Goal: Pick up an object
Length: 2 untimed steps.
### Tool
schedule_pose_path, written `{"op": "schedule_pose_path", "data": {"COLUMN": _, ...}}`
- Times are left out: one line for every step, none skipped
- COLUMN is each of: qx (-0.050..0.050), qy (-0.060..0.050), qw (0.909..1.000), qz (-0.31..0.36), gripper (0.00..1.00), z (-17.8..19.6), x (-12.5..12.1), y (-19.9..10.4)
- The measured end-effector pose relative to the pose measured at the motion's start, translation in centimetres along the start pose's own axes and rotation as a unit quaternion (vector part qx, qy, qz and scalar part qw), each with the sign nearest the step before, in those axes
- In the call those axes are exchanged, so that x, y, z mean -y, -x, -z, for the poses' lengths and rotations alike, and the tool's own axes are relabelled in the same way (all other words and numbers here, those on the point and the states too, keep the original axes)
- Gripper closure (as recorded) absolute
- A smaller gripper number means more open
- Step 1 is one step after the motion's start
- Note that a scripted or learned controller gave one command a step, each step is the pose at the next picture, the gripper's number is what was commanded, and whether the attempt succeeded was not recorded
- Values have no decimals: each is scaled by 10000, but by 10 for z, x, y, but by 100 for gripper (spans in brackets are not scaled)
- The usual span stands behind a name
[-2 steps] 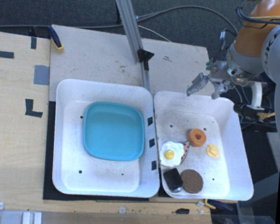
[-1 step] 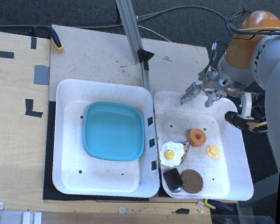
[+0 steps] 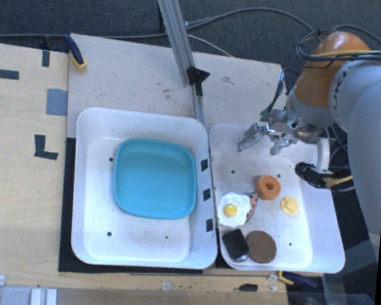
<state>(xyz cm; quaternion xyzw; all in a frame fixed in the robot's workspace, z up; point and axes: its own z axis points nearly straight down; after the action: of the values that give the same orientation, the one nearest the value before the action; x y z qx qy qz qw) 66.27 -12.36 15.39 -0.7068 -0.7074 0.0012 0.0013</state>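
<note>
My gripper hangs over the far edge of the right bin, its two grey fingers spread apart with nothing between them. Below it in that bin lie an orange ring-shaped doughnut, a small yellow piece, a fried egg with a thin brownish strip at its right side, a black block and a brown round cookie. The doughnut is the closest of these to the fingers, a short way nearer the camera.
The left bin holds a square light-blue plate. A grey metal pole slants down from the top to the gap between the bins. Cables trail at the right bin's right side.
</note>
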Motion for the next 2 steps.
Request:
{"op": "schedule_pose_path", "data": {"qx": -1, "qy": -11, "qw": 10000, "qz": 1, "gripper": 0, "z": -55, "x": -6, "y": -7}}
{"op": "schedule_pose_path", "data": {"qx": 3, "qy": 15, "qw": 10000, "qz": 2, "gripper": 100, "z": -42, "x": -8, "y": -7}}
